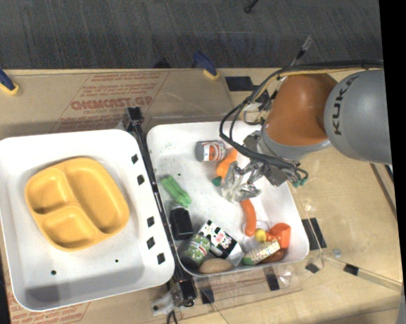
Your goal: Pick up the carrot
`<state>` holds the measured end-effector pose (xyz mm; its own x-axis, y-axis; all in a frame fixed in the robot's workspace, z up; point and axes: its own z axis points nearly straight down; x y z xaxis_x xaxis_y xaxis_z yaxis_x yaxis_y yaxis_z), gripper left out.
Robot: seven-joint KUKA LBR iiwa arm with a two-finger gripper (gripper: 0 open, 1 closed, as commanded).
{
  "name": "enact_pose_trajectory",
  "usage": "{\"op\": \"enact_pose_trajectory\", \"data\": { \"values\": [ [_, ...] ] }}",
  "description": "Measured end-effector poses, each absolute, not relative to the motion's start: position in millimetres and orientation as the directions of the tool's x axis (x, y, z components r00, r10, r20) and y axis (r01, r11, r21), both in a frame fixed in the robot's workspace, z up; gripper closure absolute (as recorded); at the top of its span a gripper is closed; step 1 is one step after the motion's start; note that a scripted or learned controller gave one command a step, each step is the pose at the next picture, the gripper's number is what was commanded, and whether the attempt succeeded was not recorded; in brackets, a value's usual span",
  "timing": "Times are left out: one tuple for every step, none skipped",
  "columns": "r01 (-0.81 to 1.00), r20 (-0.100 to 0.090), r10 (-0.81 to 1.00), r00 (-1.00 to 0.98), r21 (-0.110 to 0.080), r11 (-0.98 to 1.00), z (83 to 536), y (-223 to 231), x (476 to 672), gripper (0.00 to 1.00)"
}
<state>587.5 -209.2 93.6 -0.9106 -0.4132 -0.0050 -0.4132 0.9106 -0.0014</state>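
The carrot (226,164), short and orange, lies in the upper middle of the right bin (180,142), just below a small can (209,150). My gripper (239,183) hangs low over the bin's middle right, its metal tip right beside the carrot's lower right end. The wrist and cables hide part of that spot. I cannot tell whether the carrot is touched.
A longer orange-red piece (249,217) lies below the gripper. A green vegetable (176,192), a black block (181,222), a cow-patterned carton (220,239), a potato (213,265) and an orange cup (280,234) crowd the bin's front. The left bin (29,279) holds a yellow divided tray (76,203).
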Motion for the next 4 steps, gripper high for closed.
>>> {"op": "enact_pose_trajectory", "data": {
  "values": [
    [-0.413, -0.004, -0.413, -0.911, -0.001, 0.911, 93.1, -209.2, 586.9, 0.00],
    [-0.209, -0.002, -0.209, -0.978, 0.000, 0.978, 93.4, -207.8, 630.9, 0.00],
    [-0.213, -0.008, -0.213, -0.977, -0.002, 0.977, 105.8, -206.9, 633.3, 1.00],
    [-0.214, 0.001, -0.214, -0.977, 0.001, 0.977, 104.7, -207.0, 631.3, 0.00]
  ]
}}
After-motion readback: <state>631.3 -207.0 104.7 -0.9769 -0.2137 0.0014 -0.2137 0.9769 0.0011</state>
